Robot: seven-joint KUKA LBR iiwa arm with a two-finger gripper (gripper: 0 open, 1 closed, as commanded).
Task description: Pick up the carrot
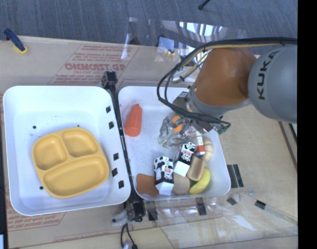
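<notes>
The carrot (133,120) is an orange stub lying near the left wall of the right bin (148,95), pointing up and down in the view. My gripper (171,132) hangs over the middle of that bin, a short way to the right of the carrot and apart from it. Its metal fingers (164,130) point down and left, spread apart, with nothing between them. The grey arm with its orange band (223,77) covers the bin's upper right part.
A heap of toy food fills the right bin's lower part: two cow-patterned cartons (163,168), a yellow banana (201,182), a brown piece (146,184) and others. The left bin (23,100) holds a yellow divided plate (70,161).
</notes>
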